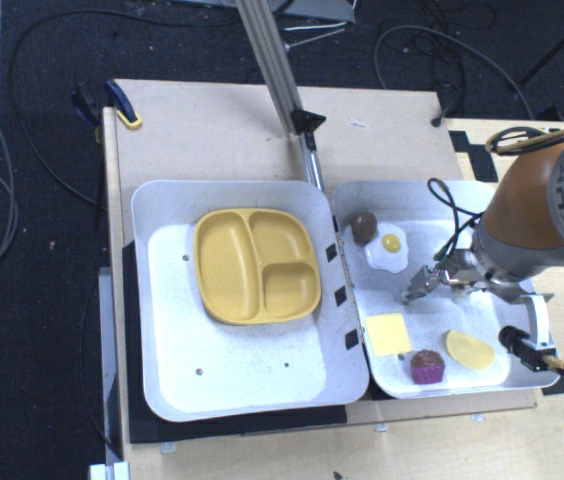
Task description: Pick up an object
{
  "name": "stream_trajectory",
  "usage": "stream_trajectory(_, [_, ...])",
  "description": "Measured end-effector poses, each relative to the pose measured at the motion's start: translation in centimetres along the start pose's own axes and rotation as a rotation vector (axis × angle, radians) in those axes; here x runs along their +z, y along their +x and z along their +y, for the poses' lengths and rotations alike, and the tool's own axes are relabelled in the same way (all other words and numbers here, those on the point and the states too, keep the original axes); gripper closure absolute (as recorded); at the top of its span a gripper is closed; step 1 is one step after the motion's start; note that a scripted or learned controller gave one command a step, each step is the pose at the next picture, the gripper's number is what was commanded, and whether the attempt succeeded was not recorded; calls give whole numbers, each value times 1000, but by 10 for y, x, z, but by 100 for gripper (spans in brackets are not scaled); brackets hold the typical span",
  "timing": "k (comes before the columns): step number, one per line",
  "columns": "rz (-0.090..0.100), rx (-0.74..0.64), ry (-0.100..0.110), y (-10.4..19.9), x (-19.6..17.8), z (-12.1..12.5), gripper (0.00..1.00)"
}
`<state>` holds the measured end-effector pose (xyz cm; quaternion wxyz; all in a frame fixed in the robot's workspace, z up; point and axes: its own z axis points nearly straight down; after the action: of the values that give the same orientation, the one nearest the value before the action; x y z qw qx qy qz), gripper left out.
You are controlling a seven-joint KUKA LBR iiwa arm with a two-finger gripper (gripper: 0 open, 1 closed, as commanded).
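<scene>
The claw (424, 286) hangs low over the bare middle of the right bin (432, 196), in the right-centre of the frame, its dark tips pointing toward the left; whether it is wide or narrow cannot be told from this slant, and nothing shows between its tips; the grey arm (537, 213) with its orange band reaches in from the right edge and hides that bin's right side. The candidates for picking lie in a loose ring around the claw: a toy fried egg (389, 249) just above and left of it, with a brown ball (363, 227) touching the egg's upper left; a yellow square slice (389, 334) below left; a purple piece (427, 366) near the bin's lower rim; a pale yellow oval (470, 350) below right. The egg appears the nearest target, judging by the tips' direction. The left bin (162, 268) holds a yellow divided plate (258, 265), well apart; both bins rest on the table (212, 128).
</scene>
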<state>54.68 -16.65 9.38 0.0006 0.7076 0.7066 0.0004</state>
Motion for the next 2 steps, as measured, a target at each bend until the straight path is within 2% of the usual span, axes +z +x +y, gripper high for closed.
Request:
stream_trajectory(1, [-3,0,-6,-1,-11,1,100])
stream_trajectory(2, [-2,-4,-4,-8,-72,7,100])
